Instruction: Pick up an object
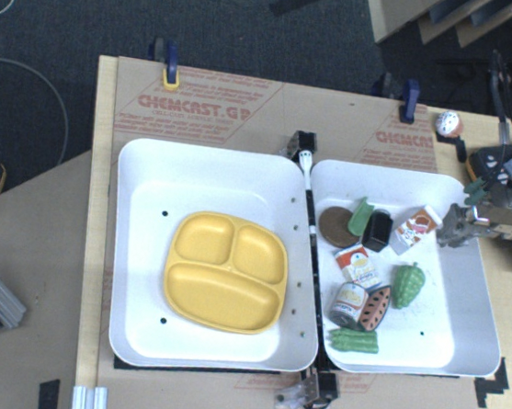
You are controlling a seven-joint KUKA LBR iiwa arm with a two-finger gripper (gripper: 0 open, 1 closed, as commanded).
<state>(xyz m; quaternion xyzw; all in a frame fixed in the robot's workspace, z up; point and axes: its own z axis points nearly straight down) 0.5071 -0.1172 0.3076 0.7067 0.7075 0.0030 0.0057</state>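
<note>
The right bin [463, 326] holds a cluster of small objects. Among them are a brown disc [334, 225], a black block [378, 230], a small white and red carton [414, 229], a red and white packet [356, 261], a tin can [348, 303], a green knobbly fruit [407, 284], a brown spotted piece [374, 308] and a green piece [353, 341] near the front wall. My gripper [458, 227] reaches in from the right and hangs over the bin's right rim, just right of the carton. Nothing shows between its tips.
The left bin [132, 230] holds a yellow divided plate [226, 271]. A black clip [302, 144] sits where the two bins meet at the back. Two blue clamps [170, 61] [408, 95] grip the bench's far edge. Cables lie at the front edge [310, 402].
</note>
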